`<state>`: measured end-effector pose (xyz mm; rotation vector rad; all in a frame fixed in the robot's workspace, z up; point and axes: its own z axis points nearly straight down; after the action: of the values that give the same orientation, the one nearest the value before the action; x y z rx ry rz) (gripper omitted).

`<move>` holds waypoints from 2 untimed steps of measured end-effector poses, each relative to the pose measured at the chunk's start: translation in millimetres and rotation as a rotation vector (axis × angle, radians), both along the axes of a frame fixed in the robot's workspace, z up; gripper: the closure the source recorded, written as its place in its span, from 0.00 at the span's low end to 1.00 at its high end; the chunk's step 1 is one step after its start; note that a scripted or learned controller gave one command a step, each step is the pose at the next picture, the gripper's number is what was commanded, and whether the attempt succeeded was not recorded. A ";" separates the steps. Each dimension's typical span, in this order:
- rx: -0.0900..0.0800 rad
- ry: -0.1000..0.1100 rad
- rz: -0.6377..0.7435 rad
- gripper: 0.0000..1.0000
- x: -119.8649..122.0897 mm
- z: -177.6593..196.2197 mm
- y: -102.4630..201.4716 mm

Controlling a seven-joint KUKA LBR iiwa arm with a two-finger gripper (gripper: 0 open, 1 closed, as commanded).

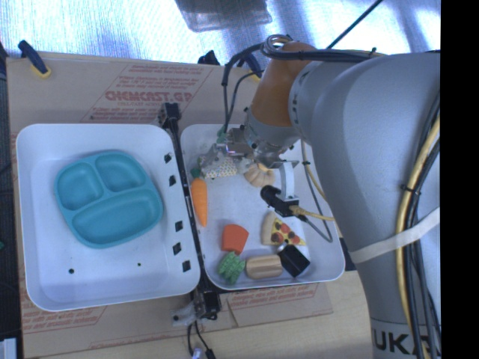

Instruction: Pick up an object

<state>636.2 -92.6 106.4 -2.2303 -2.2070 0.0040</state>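
Left bin (30, 200): blue divided plate (108, 198) lying near its middle, nothing else in it that I'd pick.

Right bin (329, 264): carrot (199, 200) along the left wall, close to the divider. Near the front edge, an orange wedge (234, 238), a green knobbly piece (231, 267), a tan roll (263, 267), a pizza slice (280, 233) and a black block (294, 260), all packed close. Toward the back edge, a pale perforated piece (218, 170) and a tan lump (259, 174).

My gripper (238, 149) hangs low over that back part, right by the pale piece. Fingers hidden by wrist and cables; cannot tell their state, nothing seen held.

Risks, as I judge: closing on the bin floor or between the pale piece and the lump, nudging either away; cables snagging on the wall.
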 end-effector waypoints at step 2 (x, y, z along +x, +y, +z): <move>-0.001 -0.001 -0.092 0.00 20.3 132.3 25.6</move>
<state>656.4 -67.0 238.7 -2.3307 -2.1032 0.0039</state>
